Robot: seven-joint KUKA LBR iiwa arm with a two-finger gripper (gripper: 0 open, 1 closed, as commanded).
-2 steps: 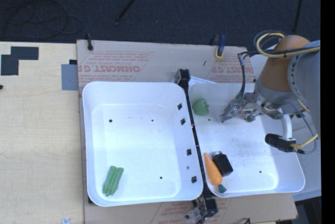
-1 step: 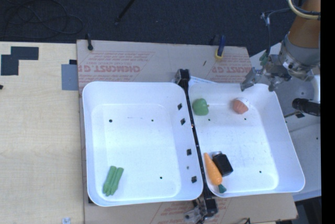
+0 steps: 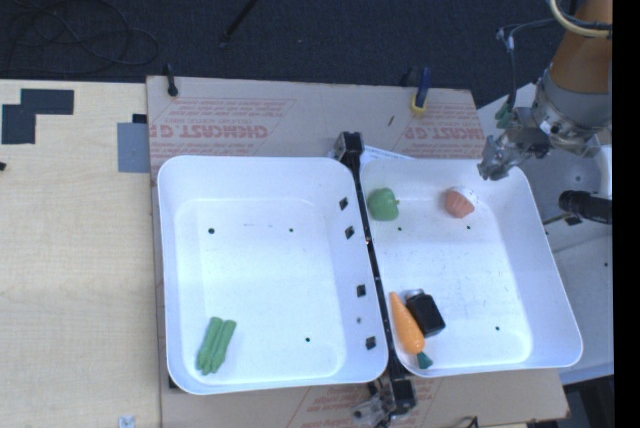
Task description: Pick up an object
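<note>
Logging from my remote station: gripper [image 3: 493, 166] over right bin's [image 3: 555, 316] far corner, finger state undiscernible to me; pink object [image 3: 459, 204] nearby, carrot [image 3: 405, 321] partly tucked against black block [image 3: 425, 312].

The bench [image 3: 70, 246] (light wood) carries a cardboard sheet [image 3: 300, 121]; on the sheet, the left bin [image 3: 180, 181] and right bin [image 3: 545, 256] sit side by side, rims touching.
</note>
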